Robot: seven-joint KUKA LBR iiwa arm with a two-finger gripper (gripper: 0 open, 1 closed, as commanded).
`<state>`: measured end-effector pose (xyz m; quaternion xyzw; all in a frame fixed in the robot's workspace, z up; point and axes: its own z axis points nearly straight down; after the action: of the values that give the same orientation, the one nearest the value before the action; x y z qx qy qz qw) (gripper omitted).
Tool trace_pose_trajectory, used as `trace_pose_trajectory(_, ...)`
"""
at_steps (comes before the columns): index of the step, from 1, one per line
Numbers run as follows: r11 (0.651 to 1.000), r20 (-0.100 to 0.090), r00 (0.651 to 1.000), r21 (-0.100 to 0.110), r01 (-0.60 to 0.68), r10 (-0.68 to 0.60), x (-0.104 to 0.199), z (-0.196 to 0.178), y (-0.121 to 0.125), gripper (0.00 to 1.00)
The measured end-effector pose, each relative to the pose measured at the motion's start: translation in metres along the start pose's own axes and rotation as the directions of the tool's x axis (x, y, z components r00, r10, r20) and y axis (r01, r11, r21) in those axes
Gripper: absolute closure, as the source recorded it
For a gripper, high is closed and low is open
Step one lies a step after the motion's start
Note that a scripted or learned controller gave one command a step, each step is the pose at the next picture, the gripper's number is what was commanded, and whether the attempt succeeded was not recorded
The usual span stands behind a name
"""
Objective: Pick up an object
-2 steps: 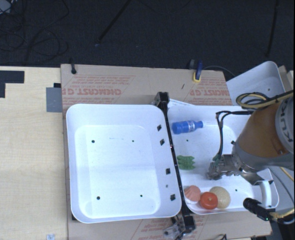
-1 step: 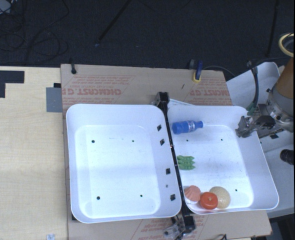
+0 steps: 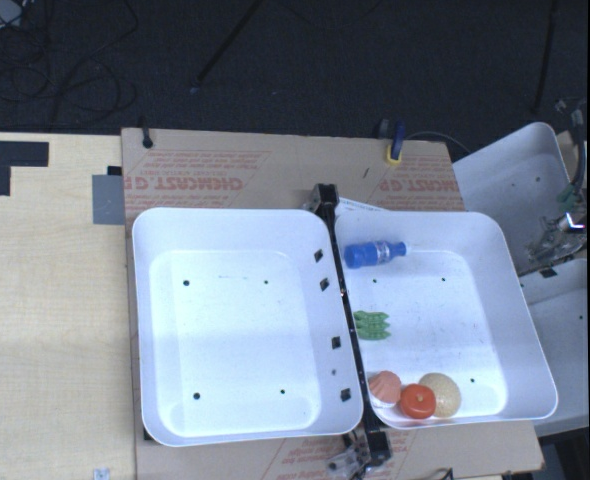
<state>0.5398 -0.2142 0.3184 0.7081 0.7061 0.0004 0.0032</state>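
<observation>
Bins: two, white, side by side on table (image 3: 45, 298), inner rims touching along black clips. Left bin (image 3: 155, 268) holds nothing visible, whole floor open. Right bin (image 3: 505, 298) holds five things: one blue bottle (image 3: 374, 254) lying near far-left corner; one green item (image 3: 371, 325) by left wall, mid-floor; one pink ball (image 3: 384, 385), one red ball (image 3: 417, 401), one tan ball (image 3: 442, 392) clustered against near rim. Right half of floor open. Claw state: cannot tell.
</observation>
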Motion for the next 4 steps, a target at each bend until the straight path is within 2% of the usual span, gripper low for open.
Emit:
trace_pose_trajectory(1,1.0,-0.01,1.0,0.021,0.001,-0.001,0.002,0.128,-0.042,1.0)
trace_pose_trajectory(2,1.0,-0.002,1.0,0.0,0.007,-0.007,0.001,0.086,0.021,1.0)
trace_pose_trajectory(3,1.0,-0.002,1.0,0.001,0.004,-0.004,0.0,0.0,0.003,1.0)
trace_pose_trajectory(4,1.0,-0.009,1.0,0.019,0.001,-0.001,0.002,0.123,-0.038,1.0)
